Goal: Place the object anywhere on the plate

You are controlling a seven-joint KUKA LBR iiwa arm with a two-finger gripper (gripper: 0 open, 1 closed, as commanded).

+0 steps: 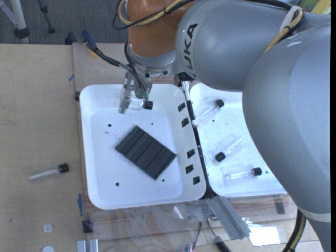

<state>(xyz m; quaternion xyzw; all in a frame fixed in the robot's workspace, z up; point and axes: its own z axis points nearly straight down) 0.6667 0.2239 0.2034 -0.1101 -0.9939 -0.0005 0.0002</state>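
A black ribbed plate [145, 151] lies flat in the middle of the left bin [100, 188]. My gripper [133, 102] hangs over the far part of that bin, just beyond the plate's far corner. A clear vial with a black cap [143, 105] lies crosswise between the fingers, cap pointing right, and the gripper is shut on it. The vial is off the bin floor and apart from the plate.
The right bin [273, 188] holds three more capped vials: one at the far side [210, 109], one in the middle [229, 148] and one near the front [242, 172]. Another vial [48, 172] lies on the bench left of the bins. The arm's bulk covers the right side.
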